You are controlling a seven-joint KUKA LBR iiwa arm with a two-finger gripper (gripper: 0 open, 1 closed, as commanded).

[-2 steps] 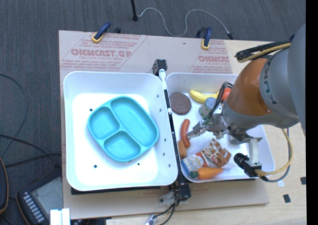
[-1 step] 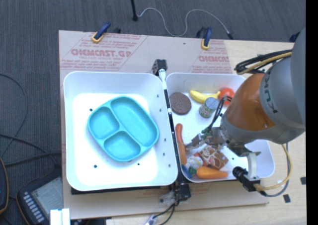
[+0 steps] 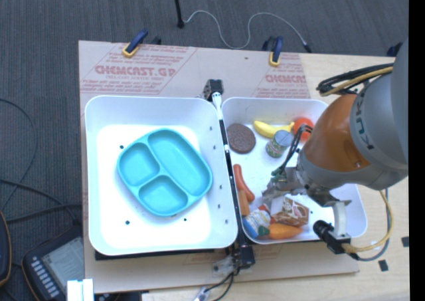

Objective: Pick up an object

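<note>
We see two white bins on a brown board marked "CHEMCAST GP" [image 3: 136,70], w/ a blue-and-yellow clamp [image 3: 135,43] at upper left and another [image 3: 275,52] at upper centre. Thin cable [image 3: 226,37] loops across the grey carpet above the board. Left bin [image 3: 96,160] holds a light-blue divided plate [image 3: 164,171], three compartments, lying flat near bin centre.

Right bin [image 3: 229,110] is crowded. Upper part: a brown round cookie [image 3: 241,138] near the left wall; a yellow banana [image 3: 271,128] to its right; a small grey-green lidded item [image 3: 278,144] just below the banana; something orange-red [image 3: 303,123] beside the banana, partly hidden by the arm. Along the left wall, lower: an orange hot-dog-like piece [image 3: 243,185]. Lower left corner: a heap of small things, incl. an orange carrot-like piece [image 3: 285,231], a blue-rimmed item [image 3: 254,225], and a red/white crumpled piece [image 3: 292,211]. We can't tell these apart cleanly.

Arm [image 3: 362,137] comes in from frame right, covering much of the right bin's right half; orange band is over the bin centre.

Gripper [image 3: 284,190] is low in the right bin, pointing toward lower left, right above the heap and near or touching the red/white piece; contact unclear. Finger spacing: can't tell, metal parts blur into clutter. Nothing visibly held between them.
</note>
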